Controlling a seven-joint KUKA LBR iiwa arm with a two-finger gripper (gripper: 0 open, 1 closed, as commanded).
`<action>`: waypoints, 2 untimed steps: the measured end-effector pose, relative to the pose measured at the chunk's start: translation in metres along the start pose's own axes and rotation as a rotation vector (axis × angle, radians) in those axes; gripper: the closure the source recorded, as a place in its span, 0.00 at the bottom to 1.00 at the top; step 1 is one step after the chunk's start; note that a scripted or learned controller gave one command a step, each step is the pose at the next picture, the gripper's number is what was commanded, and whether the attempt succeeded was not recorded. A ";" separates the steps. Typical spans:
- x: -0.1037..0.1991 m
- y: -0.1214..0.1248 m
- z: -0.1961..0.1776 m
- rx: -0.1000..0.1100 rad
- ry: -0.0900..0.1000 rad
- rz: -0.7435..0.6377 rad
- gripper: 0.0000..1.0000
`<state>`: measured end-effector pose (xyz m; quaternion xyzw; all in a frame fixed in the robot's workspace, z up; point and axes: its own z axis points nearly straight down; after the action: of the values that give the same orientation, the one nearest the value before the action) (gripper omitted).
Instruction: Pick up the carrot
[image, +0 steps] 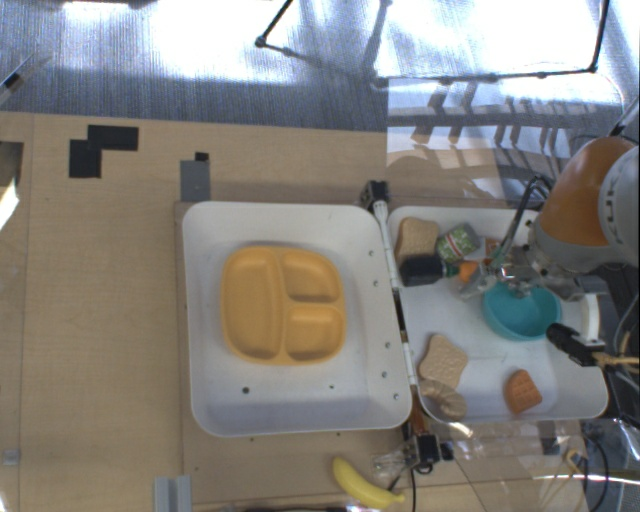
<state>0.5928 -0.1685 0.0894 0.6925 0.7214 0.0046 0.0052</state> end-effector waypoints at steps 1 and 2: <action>-0.006 0.060 0.006 0.118 0.010 0.231 0.00; 0.030 0.069 0.005 0.058 -0.025 0.822 0.00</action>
<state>0.6603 -0.1355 0.0858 0.9229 0.3844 -0.0224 -0.0080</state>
